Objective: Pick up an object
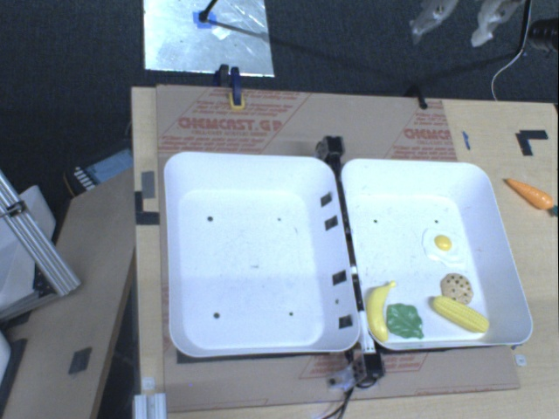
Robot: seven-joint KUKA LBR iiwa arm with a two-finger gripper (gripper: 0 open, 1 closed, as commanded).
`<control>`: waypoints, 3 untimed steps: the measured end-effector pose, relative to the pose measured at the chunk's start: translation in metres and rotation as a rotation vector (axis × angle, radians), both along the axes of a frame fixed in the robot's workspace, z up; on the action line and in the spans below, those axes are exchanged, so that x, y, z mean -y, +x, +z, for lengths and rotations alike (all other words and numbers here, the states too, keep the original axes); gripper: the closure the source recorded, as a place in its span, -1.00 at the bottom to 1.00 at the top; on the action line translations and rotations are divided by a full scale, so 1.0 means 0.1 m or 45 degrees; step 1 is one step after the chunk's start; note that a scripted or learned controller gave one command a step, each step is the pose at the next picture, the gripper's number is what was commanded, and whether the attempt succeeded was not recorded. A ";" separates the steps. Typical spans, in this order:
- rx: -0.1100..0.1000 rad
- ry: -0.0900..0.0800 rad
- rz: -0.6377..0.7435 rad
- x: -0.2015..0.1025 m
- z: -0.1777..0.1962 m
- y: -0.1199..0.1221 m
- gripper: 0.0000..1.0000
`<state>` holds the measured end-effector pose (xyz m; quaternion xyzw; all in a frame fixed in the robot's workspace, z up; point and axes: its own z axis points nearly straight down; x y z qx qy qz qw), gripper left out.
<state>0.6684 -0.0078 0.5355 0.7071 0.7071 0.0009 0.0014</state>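
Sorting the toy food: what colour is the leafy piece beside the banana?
Green, in the camera view: the leafy piece beside the yellow banana.

A: Can you read any words here?

B: Yes. The brown cardboard sheet (262, 112) under the bins has red letters on it. They look like "CHEMCAST GP".

A: Is it only in one place?

B: No. There is more red print on the same sheet (428, 133) near the right bin, but it sits at a slant and I cannot read it.

A: Any numbers?

B: None that I can read.
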 end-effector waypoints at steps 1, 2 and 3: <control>0.000 0.000 0.000 0.04 0.00 0.00 -1.00; 0.000 0.000 0.000 0.15 0.00 0.00 -1.00; 0.000 0.000 0.000 0.26 0.00 0.00 -1.00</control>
